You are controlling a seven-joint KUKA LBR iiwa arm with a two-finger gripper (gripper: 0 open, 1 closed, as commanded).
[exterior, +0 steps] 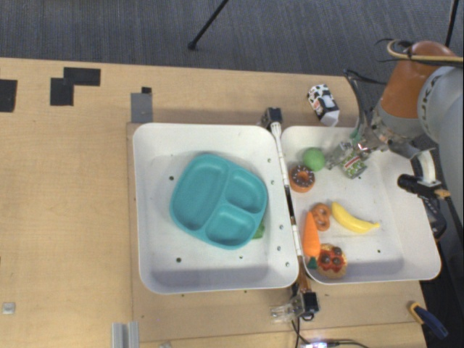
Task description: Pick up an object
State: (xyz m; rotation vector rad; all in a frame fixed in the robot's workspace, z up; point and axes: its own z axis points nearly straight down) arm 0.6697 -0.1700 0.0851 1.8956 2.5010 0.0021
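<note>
Bench (65, 216) is carrying two white bins side by side. Left bin (156, 267) is holding a teal divided tray (220, 200), lying tilted and taking up most of the floor; a bit of green is poking out from under its lower right corner (can't tell what it is).

Right bin (406, 263) is holding all the loose items. Arm (428, 100) is reaching in from the right, orange band sitting above the wrist, gripper (353, 156) hanging over the bin's upper middle, just right of the green ball (313, 158). Something small with green and red on it is showing right at the gripper tip; can't tell if it's an object or part of the tool. Whether the claw is spread or closed, I cannot tell, too small and cluttered there.

Contents by size: yellow banana (354, 220) lying mid-bin, nothing near it to the right. Orange carrot (311, 236) is lying along the left wall. Red-and-orange fruit cluster (330, 260) is sitting at the lower left corner, touching the carrot's lower end. Small orange piece (321, 217) is sitting between carrot top and banana. Round orange item (301, 177) with a dark top is sitting just below the green ball.

Outside the bins, a black-and-white carton (323, 104) is standing on the bench behind the right bin.
</note>
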